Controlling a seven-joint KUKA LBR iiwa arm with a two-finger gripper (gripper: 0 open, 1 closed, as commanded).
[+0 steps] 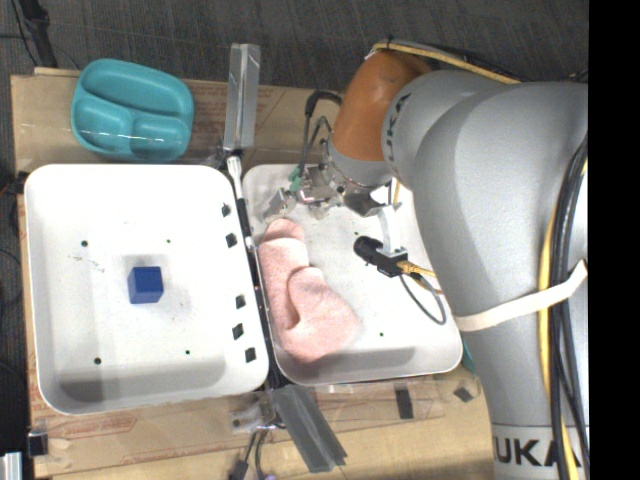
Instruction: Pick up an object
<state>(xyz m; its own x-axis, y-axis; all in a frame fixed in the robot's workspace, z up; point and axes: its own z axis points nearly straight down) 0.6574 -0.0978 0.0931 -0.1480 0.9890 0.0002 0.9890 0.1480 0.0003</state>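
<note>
I see the gripper [312, 190] low at the right bin's [425, 353] far-left corner beside a soft, lumpy pink cloth [300, 293], grip unreadable; a hard blue cube [146, 284] sits mid-left bin [60, 208].

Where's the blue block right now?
The blue block sits alone near the middle of the left bin, well apart from the pink cloth in the right bin.

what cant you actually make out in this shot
- Gripper, camera view: open or shut is unreadable; the wrist sits over it and it is small and cluttered.
- Right bin: its right part is covered by the arm.
- Pink cloth: anything beneath it is hidden.
- Blue cube: too small for surface detail.
</note>
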